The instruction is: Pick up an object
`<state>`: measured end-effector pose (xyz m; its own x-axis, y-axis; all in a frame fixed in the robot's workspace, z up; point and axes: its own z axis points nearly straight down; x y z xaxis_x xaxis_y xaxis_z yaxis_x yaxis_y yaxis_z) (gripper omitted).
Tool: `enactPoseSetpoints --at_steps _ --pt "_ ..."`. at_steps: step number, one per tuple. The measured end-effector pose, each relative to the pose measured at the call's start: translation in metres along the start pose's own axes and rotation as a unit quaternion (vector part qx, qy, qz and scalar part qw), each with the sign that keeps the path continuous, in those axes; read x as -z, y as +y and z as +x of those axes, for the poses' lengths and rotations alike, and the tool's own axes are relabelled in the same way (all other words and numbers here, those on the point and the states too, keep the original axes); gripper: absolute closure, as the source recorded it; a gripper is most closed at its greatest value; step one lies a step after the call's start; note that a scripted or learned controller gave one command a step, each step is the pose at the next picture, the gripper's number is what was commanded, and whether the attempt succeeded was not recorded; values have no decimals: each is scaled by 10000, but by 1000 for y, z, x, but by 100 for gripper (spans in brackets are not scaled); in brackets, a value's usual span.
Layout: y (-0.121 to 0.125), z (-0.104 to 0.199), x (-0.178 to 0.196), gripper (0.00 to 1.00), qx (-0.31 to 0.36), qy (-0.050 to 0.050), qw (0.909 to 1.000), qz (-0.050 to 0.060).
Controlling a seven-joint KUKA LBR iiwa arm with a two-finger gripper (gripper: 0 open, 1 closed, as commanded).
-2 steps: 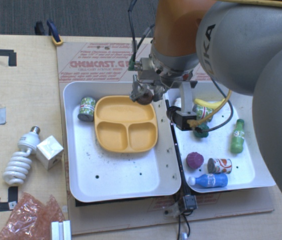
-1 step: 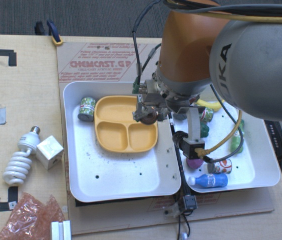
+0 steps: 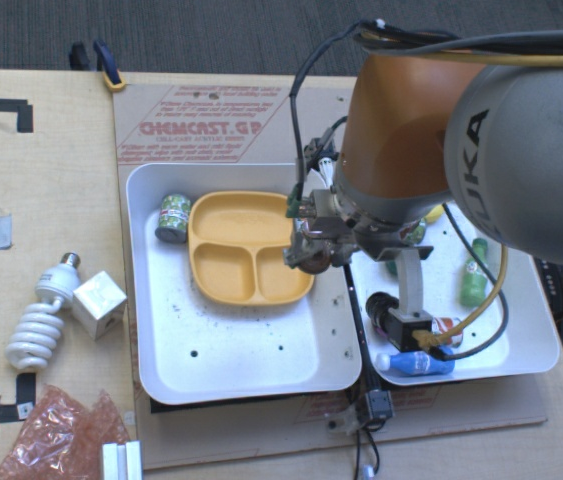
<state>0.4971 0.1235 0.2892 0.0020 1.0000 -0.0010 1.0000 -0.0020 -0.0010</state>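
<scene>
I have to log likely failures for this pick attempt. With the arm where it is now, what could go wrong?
1. The gripper sits over the right edge of the yellow divided plate; a smooth, shallow rim may slip from a pinch.
2. That edge is near the wall between the bins, so descending could strike it.
3. The green can touches the plate's left side; nudging the plate could roll it.

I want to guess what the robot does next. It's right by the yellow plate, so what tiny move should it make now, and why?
Probably a small drop straight down onto the yellow plate's right rim. The gripper sits at that edge, near the wall between the two bins, and nothing shows held in it. The rim is the nearest thin part to pinch. The little can lies further left.
</scene>
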Motion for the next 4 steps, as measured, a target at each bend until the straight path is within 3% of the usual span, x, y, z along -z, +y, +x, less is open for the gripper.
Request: enactPoseSetpoints --at_steps 1,2,3,4 --pt "7 -24 -7 100 -2 -1 10000 4" --pt "19 25 -16 100 13 -1 10000 -4" --pt "-3 4 -6 100 1 1 10000 1" --pt "27 -51 31 100 10 -1 10000 -11"
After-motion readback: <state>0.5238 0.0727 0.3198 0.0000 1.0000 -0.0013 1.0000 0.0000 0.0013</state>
